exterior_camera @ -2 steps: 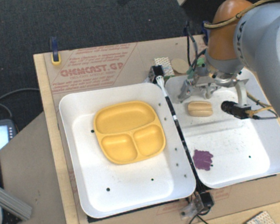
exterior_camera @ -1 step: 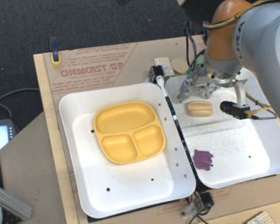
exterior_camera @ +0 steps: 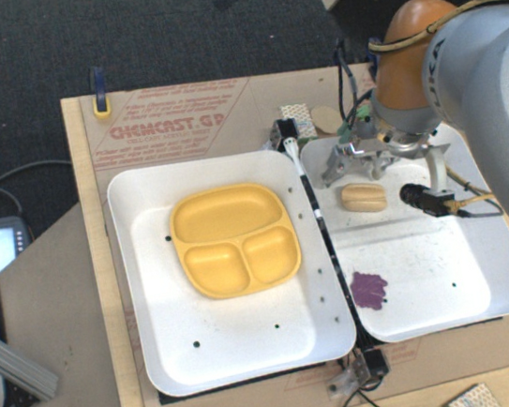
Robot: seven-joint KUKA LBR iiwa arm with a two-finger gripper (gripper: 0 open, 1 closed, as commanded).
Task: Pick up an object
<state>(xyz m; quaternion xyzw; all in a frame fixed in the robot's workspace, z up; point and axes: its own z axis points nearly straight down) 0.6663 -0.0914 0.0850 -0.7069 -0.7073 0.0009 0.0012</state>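
Gripper (exterior_camera: 362, 165) hanging over right bin (exterior_camera: 496, 299) at 12 o'clock, jaw state: can't tell. Tan block (exterior_camera: 364, 198) lying just below it. Risk: closing off-centre, block's rounded sides squirting out toward purple lump (exterior_camera: 370, 290) at 6.

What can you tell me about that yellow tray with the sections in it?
The yellow tray is a divided plate with rounded corners, seemingly smooth plastic. It has three hollows: one long one across the far side and two smaller ones side by side nearer the camera. All three look bare. It lies flat, right way up, turned slightly askew, around the middle of the left white bin, resting on the bin's floor. Nothing else touches it; the robot's gripper is over the other bin.
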